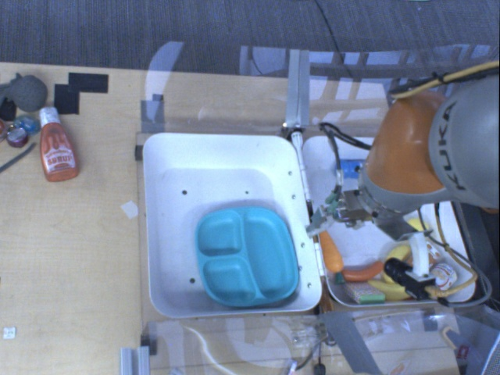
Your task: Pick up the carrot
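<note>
The carrot (331, 253), a short orange stick, lies along the left wall of the right bin (316, 156), near its front corner. The gripper (325, 216) hangs just above and behind the carrot's far end, close to the rim between the two bins. The grey and orange arm (406, 158) comes in from the right and hides much of the right bin. Nothing shows between the gripper and the carrot.
A blue divided plate (247, 255) lies in the left bin (176, 209). In the right bin's front there is an orange-red long thing (364, 272), a yellow banana (389, 286) and a small green item (364, 294). A ketchup bottle (58, 151) lies on the bench at left.
</note>
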Controlling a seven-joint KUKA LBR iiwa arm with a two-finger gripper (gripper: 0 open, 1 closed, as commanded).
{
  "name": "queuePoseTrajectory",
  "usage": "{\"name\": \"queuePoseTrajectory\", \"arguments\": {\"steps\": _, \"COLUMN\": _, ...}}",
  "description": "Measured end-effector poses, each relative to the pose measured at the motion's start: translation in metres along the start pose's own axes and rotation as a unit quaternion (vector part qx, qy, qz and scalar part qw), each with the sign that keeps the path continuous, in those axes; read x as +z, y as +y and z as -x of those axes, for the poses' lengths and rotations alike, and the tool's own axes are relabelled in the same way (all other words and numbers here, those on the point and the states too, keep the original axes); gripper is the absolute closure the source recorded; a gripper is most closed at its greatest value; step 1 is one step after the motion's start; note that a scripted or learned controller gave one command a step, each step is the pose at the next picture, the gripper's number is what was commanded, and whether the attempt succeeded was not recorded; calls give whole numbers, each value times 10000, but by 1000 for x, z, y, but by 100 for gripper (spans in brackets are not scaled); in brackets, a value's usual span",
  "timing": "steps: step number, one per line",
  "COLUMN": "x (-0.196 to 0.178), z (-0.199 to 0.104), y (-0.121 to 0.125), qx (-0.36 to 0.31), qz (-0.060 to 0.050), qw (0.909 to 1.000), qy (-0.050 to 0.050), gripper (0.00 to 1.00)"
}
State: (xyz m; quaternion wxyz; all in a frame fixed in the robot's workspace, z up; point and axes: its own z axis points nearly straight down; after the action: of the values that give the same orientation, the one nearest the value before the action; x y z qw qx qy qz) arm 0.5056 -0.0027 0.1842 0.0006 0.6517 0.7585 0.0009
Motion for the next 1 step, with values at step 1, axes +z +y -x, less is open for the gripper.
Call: {"name": "queuePoseTrajectory", "arguments": {"steps": 1, "x": 0, "z": 0, "y": 0, "qx": 5, "qz": 1, "qw": 10000, "qy": 0, "gripper": 0}}
